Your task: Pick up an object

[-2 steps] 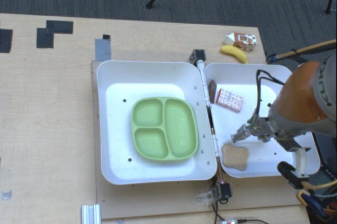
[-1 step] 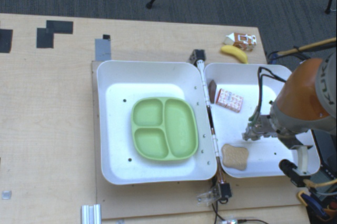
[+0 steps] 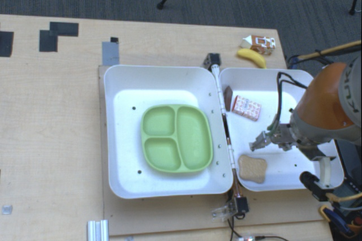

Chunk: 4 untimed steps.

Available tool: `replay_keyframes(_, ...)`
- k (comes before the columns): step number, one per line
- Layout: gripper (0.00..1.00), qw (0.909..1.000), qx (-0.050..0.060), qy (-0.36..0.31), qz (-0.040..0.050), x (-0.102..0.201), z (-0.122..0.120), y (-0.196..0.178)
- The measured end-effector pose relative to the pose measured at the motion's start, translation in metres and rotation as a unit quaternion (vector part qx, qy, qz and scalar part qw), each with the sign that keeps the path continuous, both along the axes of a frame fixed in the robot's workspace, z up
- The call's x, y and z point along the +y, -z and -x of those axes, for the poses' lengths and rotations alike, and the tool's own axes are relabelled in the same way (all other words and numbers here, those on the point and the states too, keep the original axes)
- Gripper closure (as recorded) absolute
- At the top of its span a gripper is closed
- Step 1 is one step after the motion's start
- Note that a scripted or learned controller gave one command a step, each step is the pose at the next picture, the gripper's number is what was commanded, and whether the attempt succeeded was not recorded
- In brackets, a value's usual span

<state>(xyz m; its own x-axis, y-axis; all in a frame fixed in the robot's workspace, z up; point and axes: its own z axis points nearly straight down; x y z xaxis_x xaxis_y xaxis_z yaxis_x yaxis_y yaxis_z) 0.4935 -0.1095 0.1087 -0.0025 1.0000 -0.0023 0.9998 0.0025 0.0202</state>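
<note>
My gripper [image 3: 259, 142] hangs over the middle of the right bin [image 3: 294, 78], open, with nothing between its fingers. A slice of bread [image 3: 252, 169] lies just below and to the left of it, near the bin's front wall. A red and white packet [image 3: 246, 107] lies further back in the same bin, apart from the gripper. A small brown item [image 3: 228, 98] rests against that bin's left wall. The arm's orange band [image 3: 328, 99] covers the bin's right part.
The left bin [image 3: 113, 138] holds a green divided plate [image 3: 176, 138]. On the bench behind the right bin lie a banana [image 3: 251, 57] and a small carton [image 3: 260, 42]. Cables and a clamp [image 3: 235, 207] sit at the front edge between the bins.
</note>
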Motion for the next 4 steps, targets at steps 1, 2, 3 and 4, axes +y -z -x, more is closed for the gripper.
replay_keyframes(1,1.00,1.0000,-0.002,-0.001,-0.0002,0.001,-0.002,-0.011)
replay_keyframes(2,0.00,1.0000,-0.002,-0.001,-0.0002,0.001,-0.002,-0.010)
replay_keyframes(3,0.00,1.0000,0.007,0.000,-0.0001,0.022,0.005,0.022)
replay_keyframes(4,1.00,1.0000,0.004,-0.001,-0.0002,0.023,0.002,0.011)
